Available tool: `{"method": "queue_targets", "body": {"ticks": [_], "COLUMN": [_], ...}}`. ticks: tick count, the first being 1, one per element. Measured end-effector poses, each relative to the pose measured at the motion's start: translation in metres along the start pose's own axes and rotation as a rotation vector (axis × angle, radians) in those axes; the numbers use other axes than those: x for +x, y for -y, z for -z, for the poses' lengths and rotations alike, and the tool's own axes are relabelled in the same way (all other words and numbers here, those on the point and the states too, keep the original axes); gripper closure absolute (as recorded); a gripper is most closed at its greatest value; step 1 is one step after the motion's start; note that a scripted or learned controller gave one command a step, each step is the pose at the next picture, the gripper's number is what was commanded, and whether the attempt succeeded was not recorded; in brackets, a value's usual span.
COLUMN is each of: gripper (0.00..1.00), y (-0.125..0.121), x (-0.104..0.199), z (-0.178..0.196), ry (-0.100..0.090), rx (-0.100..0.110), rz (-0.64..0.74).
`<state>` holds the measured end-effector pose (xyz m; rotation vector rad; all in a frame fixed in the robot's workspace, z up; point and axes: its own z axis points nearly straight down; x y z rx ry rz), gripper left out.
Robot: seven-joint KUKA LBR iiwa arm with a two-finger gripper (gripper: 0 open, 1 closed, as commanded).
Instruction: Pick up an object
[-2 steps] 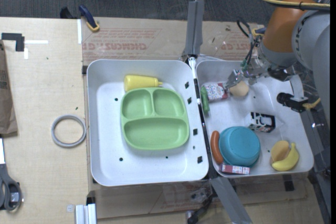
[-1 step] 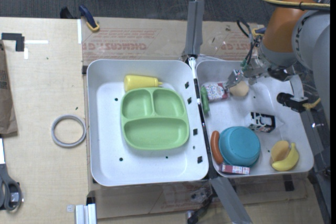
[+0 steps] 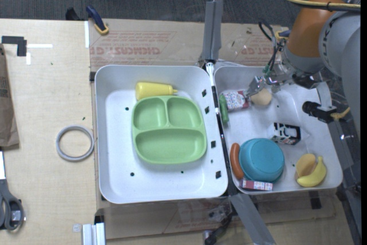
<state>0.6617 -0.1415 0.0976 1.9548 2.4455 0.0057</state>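
Over the right bin (image 3: 330, 178), near its back wall, my gripper (image 3: 259, 88) hangs just above a small tan rounded object (image 3: 262, 98); I cannot tell how it is set. Left bin (image 3: 109, 140) carries a green divided plate (image 3: 169, 129), then come the blue bowl (image 3: 262, 159), banana (image 3: 311, 171) and red sausage (image 3: 235, 160).

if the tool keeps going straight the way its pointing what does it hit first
Most likely the small tan object in the right bin. The tool points down and toward the view's left, and its tip sits right at that object. The red-and-white packet lies just beyond. Depth is hard to judge from this slanted view.
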Motion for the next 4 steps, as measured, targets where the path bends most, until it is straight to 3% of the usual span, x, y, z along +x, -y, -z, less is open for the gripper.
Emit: {"method": "queue_targets", "body": {"ticks": [4], "gripper": [0.00], "y": [0.0000], "x": [0.0000], "z": [0.0000], "ry": [0.000], "rx": [0.000], "rz": [0.000]}}
